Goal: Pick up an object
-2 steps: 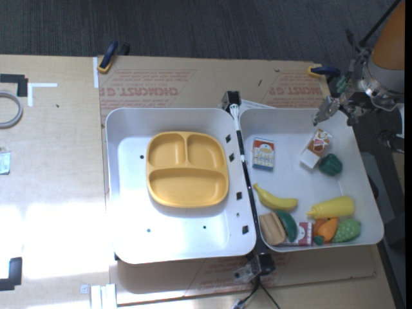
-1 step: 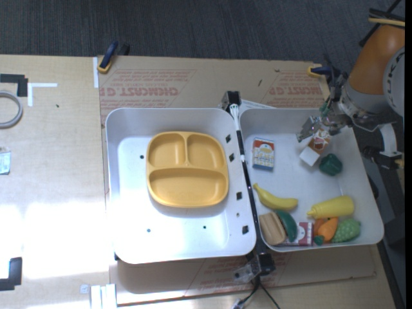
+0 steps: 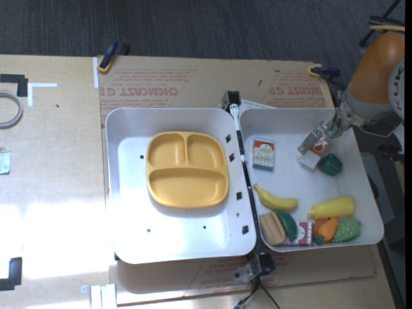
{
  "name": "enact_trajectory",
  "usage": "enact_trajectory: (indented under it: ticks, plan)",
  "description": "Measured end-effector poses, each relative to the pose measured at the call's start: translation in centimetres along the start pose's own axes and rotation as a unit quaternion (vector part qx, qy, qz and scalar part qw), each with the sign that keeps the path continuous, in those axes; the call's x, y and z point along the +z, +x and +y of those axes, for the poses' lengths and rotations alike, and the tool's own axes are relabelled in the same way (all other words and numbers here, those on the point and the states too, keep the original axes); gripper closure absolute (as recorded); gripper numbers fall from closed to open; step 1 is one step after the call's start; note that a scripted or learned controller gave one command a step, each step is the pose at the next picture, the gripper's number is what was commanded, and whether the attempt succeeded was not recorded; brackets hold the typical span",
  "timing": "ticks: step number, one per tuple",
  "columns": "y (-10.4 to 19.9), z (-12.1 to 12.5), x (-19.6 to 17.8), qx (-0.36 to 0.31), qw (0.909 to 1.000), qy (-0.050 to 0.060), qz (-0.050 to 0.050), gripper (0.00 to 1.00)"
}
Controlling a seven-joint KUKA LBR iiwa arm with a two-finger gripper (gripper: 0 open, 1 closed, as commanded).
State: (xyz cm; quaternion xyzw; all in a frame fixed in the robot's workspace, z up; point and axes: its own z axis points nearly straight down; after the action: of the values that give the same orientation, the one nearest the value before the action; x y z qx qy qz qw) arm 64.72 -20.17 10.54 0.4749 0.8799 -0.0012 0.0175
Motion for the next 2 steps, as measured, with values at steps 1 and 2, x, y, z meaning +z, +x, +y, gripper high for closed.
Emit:
enact_trajectory:
  ticks: [1, 2]
  plan:
    - [-0.2, 0.4, -1.4, 0.001, 1.0000, -0.006, -0.005, 1.00]
    - [7.3, 6.2, -13.3, -0.010, 0.9998, 0.006, 0.015, 1.00]
